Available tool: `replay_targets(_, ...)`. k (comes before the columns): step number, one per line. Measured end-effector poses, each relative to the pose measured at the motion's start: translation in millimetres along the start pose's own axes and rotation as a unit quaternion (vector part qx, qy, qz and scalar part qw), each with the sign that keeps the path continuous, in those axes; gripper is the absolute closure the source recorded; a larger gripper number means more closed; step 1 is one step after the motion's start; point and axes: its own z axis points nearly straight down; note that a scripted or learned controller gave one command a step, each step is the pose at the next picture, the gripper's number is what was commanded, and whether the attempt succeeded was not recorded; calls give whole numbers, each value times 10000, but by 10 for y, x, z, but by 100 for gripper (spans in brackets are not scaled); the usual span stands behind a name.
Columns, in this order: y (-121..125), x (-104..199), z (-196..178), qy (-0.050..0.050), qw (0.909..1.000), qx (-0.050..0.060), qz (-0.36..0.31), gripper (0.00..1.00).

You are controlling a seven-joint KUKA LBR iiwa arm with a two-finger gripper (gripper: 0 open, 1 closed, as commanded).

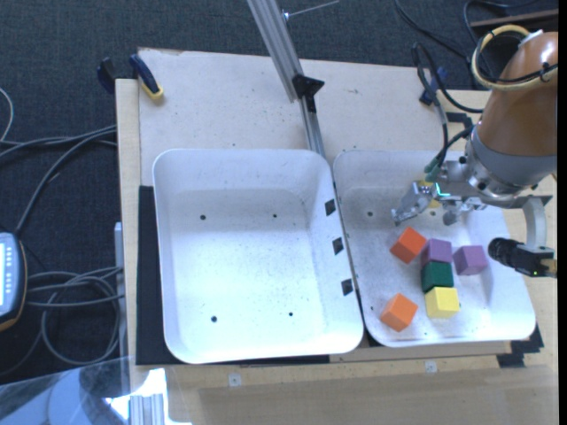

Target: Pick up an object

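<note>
Two shallow white bins of smooth moulded plastic, each with rounded corners and a raised lip, are seen side by side on a pale, speckled bench [230, 96]. The left bin [177, 237] is dotted with fine dark specks and a few small holes. The right bin [372, 184] carries six small matte blocks, clustered toward its right half near the front edge. An orange cube [408, 244] is set nearest the bin's centre, with a purple cube [439, 251] just beside it and a second purple cube [470, 258] further right. A dark green cube [437, 275] is placed just in front of the first purple one, touching a yellow cube [442, 302] in front of it. A second orange cube [400, 312] lies apart, close to the front lip.

The grey arm with its glossy orange band [523, 78] is seen entering from the right. The metallic tool [423, 204] is positioned over the back part of the right bin, just behind the first orange cube; nothing is seen between its fingers, and whether they are parted or closed cannot be told.

A ribbed aluminium bar [275, 34] crosses the bench's back edge, and a yellow-handled clamp [146, 78] is fixed at the back left corner.
</note>
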Motion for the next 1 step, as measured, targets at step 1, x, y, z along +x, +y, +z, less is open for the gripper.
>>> replay_targets(1,6,-2,-18,-4,10000,-23,2,0)
